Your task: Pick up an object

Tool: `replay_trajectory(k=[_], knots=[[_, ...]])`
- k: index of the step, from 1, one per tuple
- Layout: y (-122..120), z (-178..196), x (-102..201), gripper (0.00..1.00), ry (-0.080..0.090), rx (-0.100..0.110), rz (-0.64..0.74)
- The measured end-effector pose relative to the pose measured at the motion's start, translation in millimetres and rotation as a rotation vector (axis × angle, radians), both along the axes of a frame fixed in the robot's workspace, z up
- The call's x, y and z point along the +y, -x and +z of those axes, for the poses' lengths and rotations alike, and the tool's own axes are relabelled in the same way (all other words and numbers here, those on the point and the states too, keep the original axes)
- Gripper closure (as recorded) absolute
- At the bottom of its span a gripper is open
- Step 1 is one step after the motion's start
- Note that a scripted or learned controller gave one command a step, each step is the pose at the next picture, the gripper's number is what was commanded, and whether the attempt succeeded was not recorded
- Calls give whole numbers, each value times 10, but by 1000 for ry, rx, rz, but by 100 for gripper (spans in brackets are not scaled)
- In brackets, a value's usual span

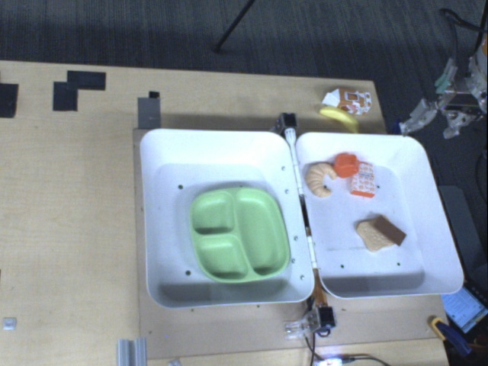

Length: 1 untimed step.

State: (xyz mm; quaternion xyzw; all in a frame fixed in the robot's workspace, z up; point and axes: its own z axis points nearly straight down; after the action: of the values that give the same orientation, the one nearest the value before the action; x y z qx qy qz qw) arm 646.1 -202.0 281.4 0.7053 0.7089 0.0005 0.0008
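Observation:
In the right bin (427, 227) lie a tan croissant-shaped piece (319, 178), an orange-red round item (346, 164), a small white and red carton (364, 180) and a brown-topped slice of bread (379, 233). My gripper (448, 104) hangs at the upper right, beyond the right bin's far corner and off the bench, well away from all of these. Nothing shows in it.
The left bin (164, 204) bears a green divided plate (239, 233). A yellow banana (339, 116) and a small orange and white packet (351, 100) lie on the bench behind the right bin. Black markers sit at the bench's far left.

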Motion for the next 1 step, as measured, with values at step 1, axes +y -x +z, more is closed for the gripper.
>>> replay_trajectory(k=[1], knots=[[9, -1816, 33, 0, 1, -4, -1]])
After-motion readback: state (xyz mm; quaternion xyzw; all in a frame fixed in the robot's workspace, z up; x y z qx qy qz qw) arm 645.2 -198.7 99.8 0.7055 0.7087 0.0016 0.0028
